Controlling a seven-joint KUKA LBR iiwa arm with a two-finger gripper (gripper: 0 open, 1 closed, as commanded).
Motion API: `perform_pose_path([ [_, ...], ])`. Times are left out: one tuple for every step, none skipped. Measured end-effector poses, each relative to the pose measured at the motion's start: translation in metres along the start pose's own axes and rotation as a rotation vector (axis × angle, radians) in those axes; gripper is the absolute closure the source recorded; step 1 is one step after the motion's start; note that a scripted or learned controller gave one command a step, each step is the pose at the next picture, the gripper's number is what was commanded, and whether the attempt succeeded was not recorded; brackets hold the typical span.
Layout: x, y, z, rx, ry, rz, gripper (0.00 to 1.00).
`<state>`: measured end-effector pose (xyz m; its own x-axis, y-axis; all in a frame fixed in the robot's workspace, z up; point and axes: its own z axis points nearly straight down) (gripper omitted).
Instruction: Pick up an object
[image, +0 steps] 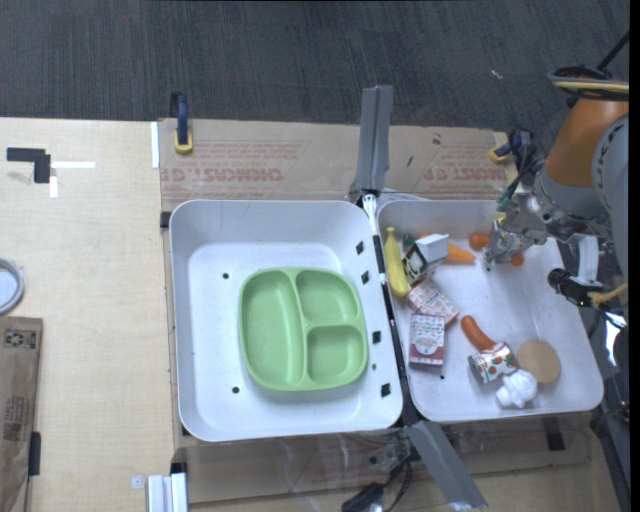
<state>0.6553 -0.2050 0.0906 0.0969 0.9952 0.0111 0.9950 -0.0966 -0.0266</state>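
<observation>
The right bin holds several small objects. A yellow banana lies along its left wall, beside a white carton and an orange carrot. Two red packets, a red sausage, a small can, a brown disc and a white crumpled lump lie toward the front. My gripper hangs low over the bin's back right part. It is just right of the carrot, next to small orange-red pieces. I see nothing held in it.
The left bin holds a green divided plate. A grey post rises behind the seam between the bins. Yellow clamps sit on the cardboard at the back. A tape roll lies at the far left.
</observation>
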Motion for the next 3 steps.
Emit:
perform_pose_path([
  [-0.018, -0.041, -0.001, -0.026, -0.011, -0.051, 0.0],
  [-0.018, -0.041, -0.01, -0.027, -0.012, -0.051, 1.0],
  [0.026, -0.011, -0.123, -0.026, -0.014, -0.135, 1.0],
])
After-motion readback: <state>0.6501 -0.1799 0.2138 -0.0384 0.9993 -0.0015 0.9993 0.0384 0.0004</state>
